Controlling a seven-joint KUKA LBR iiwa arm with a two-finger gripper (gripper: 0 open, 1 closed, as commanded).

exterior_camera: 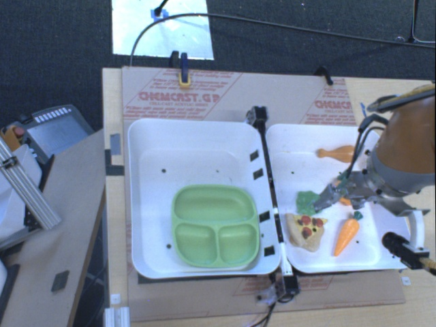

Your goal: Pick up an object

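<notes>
On the counter two white bins sat side by side. At 9 o'clock, the left bin carried a green tray with three compartments, lying toward the bin's 6 o'clock edge. At 3 o'clock, the right bin carried four toy foods: a drumstick near its 12 o'clock wall, a green piece near its centre, a pizza slice toward 6 o'clock, and a carrot just beside the pizza slice on its 3 o'clock side. The arm reached in from 3 o'clock, over the right bin. Its gripper pointed toward 8 o'clock, with the tips just beside the green piece and above the pizza slice. Whether the fingers were open or closed could not be told, and nothing could be seen between them. A small orange patch showed under the wrist; what it belonged to was unclear. All four foods lay on the bin floor.
</notes>
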